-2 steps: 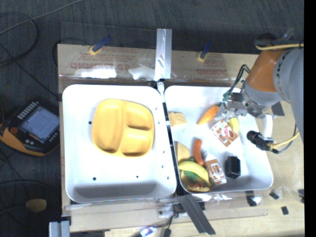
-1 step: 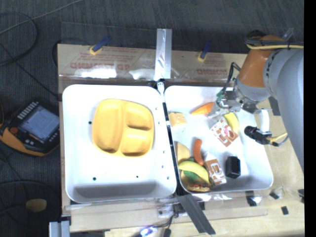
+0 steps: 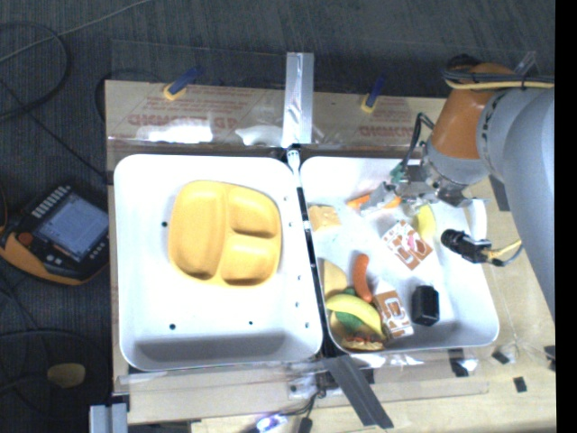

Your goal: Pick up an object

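currently the gripper [image 3: 403,180] hangs low over the right bin [image 3: 478,327], near its back wall, just above a small orange piece [image 3: 359,199]; i cannot tell how its jaws stand. a clean pick probably needs a straight descent, centred on 1 item.

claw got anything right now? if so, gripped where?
Cannot be told. The claw is low in the right bin, near its back wall, just above a yellow item, but the view doesn't show anything between its tips.
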Robot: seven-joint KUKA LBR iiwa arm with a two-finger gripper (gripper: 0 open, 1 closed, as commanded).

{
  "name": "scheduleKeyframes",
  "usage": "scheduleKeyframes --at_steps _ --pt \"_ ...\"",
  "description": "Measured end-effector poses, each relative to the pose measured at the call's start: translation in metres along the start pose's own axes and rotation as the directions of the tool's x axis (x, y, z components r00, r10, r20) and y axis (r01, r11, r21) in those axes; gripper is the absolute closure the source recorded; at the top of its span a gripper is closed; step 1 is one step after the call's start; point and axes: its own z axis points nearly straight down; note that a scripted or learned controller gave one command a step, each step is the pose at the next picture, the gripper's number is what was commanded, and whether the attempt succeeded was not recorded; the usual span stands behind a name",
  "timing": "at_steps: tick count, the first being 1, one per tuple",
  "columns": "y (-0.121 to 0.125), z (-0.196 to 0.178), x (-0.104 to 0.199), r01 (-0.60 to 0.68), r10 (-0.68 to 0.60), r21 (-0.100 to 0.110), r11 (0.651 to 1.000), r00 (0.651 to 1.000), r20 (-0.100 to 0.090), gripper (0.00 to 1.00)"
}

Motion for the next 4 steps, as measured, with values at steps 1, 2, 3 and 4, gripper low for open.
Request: scheduleKeyframes --at_steps 1,2,3,4 --pt "0.019 -0.083 -0.034 0.034 -0.034 0.011 0.999 0.999 0.002 0.00" --pt "0.005 -0.007 -0.038 0.160 -0.160 0.007 0.987 0.987 -0.003 0.00" --pt "0.005 -0.015 -0.037 0.161 -0.161 0.007 0.987 0.987 -0.002 1.00" --pt "-0.019 -0.015 -0.049 0.233 -0.233 0.011 0.972 0.973 0.000 1.00"
